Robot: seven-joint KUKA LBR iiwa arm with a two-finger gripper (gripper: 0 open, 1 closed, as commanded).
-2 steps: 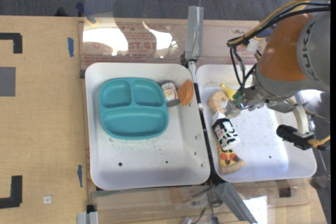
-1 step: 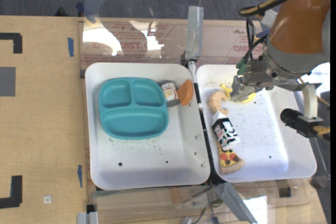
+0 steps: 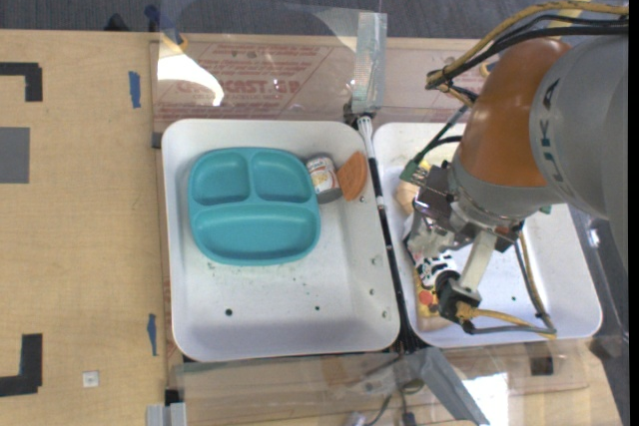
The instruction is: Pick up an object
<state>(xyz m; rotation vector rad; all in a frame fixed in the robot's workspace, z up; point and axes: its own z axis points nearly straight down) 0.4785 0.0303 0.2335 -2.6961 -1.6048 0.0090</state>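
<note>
- Camera view, counter [image 3: 80, 214]: a light wooden surface carrying two shallow white bins side by side, with a clear plastic sheet [image 3: 270, 45] propped behind them.
- Left bin [image 3: 290, 314]: a teal divided plate [image 3: 255, 205] lies in its upper half, three compartments up.
- Just right of the plate: a small can [image 3: 321, 176] on its side, and beside it an orange-brown piece [image 3: 352, 176] near the wall between the bins.
- A few dark specks dot the floor of the left bin below the plate.
- Right bin [image 3: 569, 304]: my arm [image 3: 529, 115] reaches in from the right, grey with its orange band above the wrist, and covers most of the bin's upper part.
- My gripper [image 3: 434, 249] hangs low over the left side of the right bin, close to the dividing wall.
- Below it lie small things: a black-and-white spotted object [image 3: 435, 267] and some orange and yellow bits [image 3: 429, 306] near the bin's lower left corner.
- A pale object [image 3: 406, 196] and a green one [image 3: 411, 173] peek out at the wrist's left.
- Whether my fingers are released or clenched, I cannot tell; nothing is seen between them.
</note>
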